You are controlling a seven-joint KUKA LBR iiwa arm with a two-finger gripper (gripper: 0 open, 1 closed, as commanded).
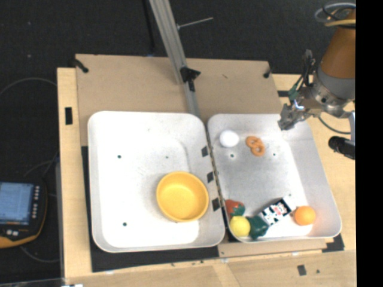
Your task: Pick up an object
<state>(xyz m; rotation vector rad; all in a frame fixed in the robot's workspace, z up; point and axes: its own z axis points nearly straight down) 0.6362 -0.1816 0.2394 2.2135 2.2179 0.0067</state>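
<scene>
Now the hand [289, 119] hovers over the right bin's [311, 160] far right corner, its grip impossible to tell, well apart from the pretzel [256, 145], white ball [228, 139] and orange [304, 215].

Yellow bowl [182, 196] in left bin [119, 136], end effector [289, 119] over right bin [311, 172]

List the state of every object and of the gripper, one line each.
yellow bowl: upright in left bin
white ball: resting in right bin
pretzel: lying flat
orange ball: resting by near wall
yellow ball: resting in near corner
gripper: above right bin's far corner
</scene>
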